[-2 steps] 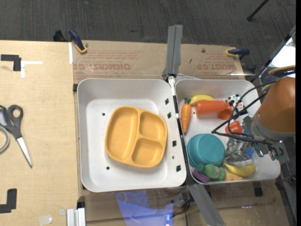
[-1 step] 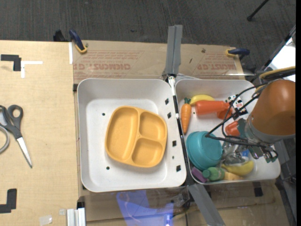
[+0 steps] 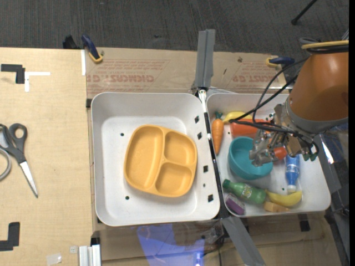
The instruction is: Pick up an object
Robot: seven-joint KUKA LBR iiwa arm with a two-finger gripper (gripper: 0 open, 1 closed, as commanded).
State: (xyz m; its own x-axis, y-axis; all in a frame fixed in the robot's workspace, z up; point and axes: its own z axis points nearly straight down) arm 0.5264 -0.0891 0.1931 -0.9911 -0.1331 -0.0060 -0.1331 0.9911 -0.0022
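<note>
The right bin (image 3: 316, 204) holds several toys: an orange carrot (image 3: 217, 134), a teal bowl (image 3: 248, 160), a green bottle (image 3: 247, 192), a yellow banana (image 3: 285, 198), a small purple piece (image 3: 235, 205), a blue and white bottle (image 3: 292, 170), a red item (image 3: 244, 129) and a yellow piece (image 3: 233, 116) at the back. My gripper (image 3: 260, 153) hangs over the right rim of the teal bowl, beside the blue and white bottle. The arm's orange band (image 3: 324, 87) covers the bin's back right corner.
In the left bin (image 3: 105, 165) lies a yellow divided plate (image 3: 161, 160). Scissors (image 3: 19, 154) rest on the bench at the far left. A grey divider (image 3: 205, 60) separates the bins, and black cables (image 3: 266, 101) cross above the right bin.
</note>
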